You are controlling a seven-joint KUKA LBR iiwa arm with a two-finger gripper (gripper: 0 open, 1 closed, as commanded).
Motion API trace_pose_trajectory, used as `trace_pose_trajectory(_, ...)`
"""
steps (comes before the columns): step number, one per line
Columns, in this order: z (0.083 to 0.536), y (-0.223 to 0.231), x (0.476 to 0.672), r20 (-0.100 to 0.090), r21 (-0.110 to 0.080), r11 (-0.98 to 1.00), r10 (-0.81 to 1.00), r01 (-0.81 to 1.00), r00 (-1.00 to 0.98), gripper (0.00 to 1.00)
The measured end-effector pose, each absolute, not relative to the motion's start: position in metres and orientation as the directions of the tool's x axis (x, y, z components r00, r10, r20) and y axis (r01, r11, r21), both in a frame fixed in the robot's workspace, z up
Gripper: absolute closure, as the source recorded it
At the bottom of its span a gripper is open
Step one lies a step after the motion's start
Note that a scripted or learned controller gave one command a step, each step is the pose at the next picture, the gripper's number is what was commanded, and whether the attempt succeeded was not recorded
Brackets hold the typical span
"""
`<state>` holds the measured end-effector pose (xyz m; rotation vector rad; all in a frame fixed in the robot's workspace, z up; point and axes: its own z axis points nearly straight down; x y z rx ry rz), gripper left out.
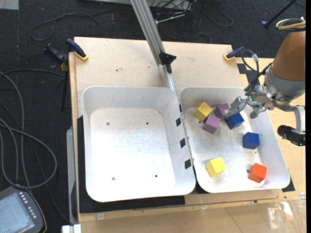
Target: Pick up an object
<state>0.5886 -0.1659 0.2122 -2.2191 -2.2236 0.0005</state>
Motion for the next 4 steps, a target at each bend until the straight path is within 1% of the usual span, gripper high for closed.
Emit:
trace_pose_trajectory(1,0.169,-0.163,0.589,0.001,-0.005,0.001,1.000,1.000,-0.001,0.00)
trace_pose_trajectory(2,0.118,-0.157,0.580,0.001,-0.006,0.000,1.000,1.000,0.000,0.00)
trace_pose_trajectory(3,0.094,-0.156,0.579,0.000,-0.003,0.000,1.000,1.000,0.000,0.00)
trace_pose_trajectory(4,0.106,-0.156,0.580,-0.001,0.002,-0.001,1.000,1.000,0.001,1.00)
